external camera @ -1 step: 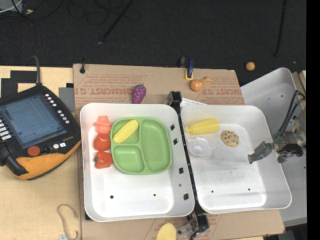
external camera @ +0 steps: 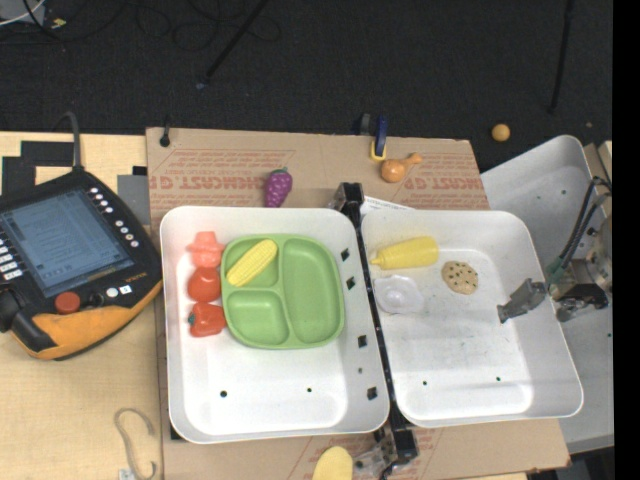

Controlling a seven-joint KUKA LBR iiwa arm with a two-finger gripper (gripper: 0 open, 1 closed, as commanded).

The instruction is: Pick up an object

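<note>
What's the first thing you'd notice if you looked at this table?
The big green tray in the left bin catches the eye first, with a yellow corn in its top-left pocket and red toys stacked beside it. In the right bin lie a yellow bottle and a cookie, and the gripper hovers at that bin's right edge.

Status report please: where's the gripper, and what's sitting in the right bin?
Gripper at right bin's right edge, nothing between fingers. Yellow plastic bottle, round brown cookie, clear plastic cup lie at bin's far end. Path unobstructed.
</note>
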